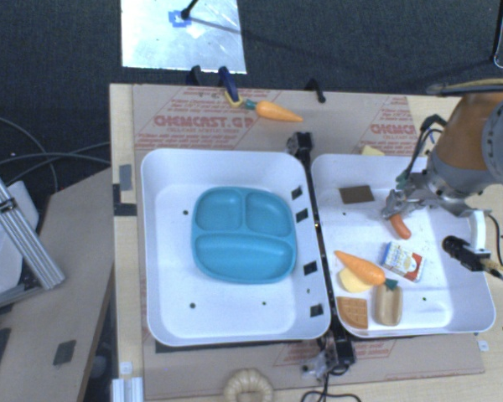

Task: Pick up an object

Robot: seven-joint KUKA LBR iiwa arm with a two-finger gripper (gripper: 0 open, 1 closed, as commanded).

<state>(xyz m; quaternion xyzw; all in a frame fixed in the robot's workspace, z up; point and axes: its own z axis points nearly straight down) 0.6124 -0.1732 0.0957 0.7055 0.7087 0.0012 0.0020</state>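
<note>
My gripper (399,203) hangs low over the upper middle of the right bin (461,308). A small orange sausage (400,226) lies directly under its tip, touching or nearly touching it. In the same bin lie a brown square tile (356,194), a carrot (360,266), a small white and red carton (402,260), a pale yellow piece (350,281), a waffle (353,311) and a tan bun (388,303).
The left bin (172,308) holds a blue divided plate (241,234). A second carrot (274,110) lies on the cardboard behind the bins. A black divider with clips (312,224) runs between the bins. The arm's body (478,145) covers the right bin's far right corner.
</note>
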